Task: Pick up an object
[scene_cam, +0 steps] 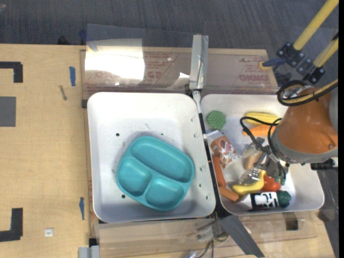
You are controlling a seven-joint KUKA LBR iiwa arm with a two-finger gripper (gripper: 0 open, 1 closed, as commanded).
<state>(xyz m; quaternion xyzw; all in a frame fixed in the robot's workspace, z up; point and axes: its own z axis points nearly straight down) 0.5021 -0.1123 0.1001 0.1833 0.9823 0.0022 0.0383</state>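
One gripper (262, 172) sits low among right bin (312, 198) clutter.

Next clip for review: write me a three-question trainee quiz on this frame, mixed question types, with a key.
1. True or false: the teal divided plate lies in the right bin.
2. Multiple choice: where is the gripper?
A. over the left bin
B. down among the clutter in the right bin
C. above the wooden bench outside both bins
3. Short answer: what colour is the small round object near the right bin's upper left corner?

Key
1. False; it lies in the left bin.
2. B
3. Green
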